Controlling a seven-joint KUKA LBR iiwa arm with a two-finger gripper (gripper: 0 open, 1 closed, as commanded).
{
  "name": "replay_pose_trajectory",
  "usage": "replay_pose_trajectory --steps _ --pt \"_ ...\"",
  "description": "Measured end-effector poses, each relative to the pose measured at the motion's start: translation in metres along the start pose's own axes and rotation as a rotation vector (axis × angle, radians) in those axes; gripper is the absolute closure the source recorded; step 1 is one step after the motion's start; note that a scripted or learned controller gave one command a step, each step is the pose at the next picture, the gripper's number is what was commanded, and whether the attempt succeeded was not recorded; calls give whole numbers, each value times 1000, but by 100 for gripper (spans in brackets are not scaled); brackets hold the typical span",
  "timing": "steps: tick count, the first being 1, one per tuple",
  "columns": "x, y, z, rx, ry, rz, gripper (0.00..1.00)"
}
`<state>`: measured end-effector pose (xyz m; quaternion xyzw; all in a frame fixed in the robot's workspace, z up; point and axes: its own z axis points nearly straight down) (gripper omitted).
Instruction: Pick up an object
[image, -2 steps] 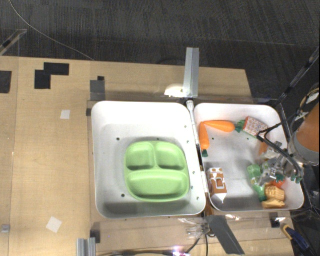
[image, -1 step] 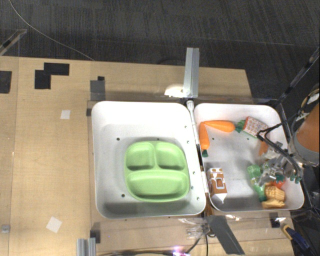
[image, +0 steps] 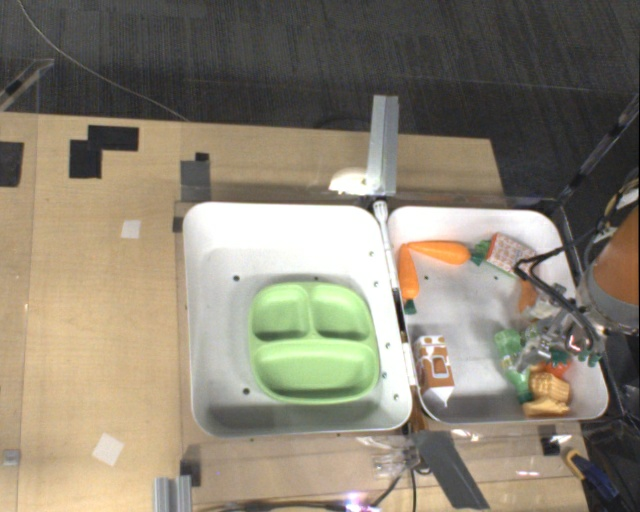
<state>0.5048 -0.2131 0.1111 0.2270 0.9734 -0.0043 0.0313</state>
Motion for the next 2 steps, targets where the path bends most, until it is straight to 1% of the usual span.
replay_pose_trajectory --steps 1,2 --pt "-1 1 0 1 7 45 0" --pt "-7 2 2 4 17 62 0"
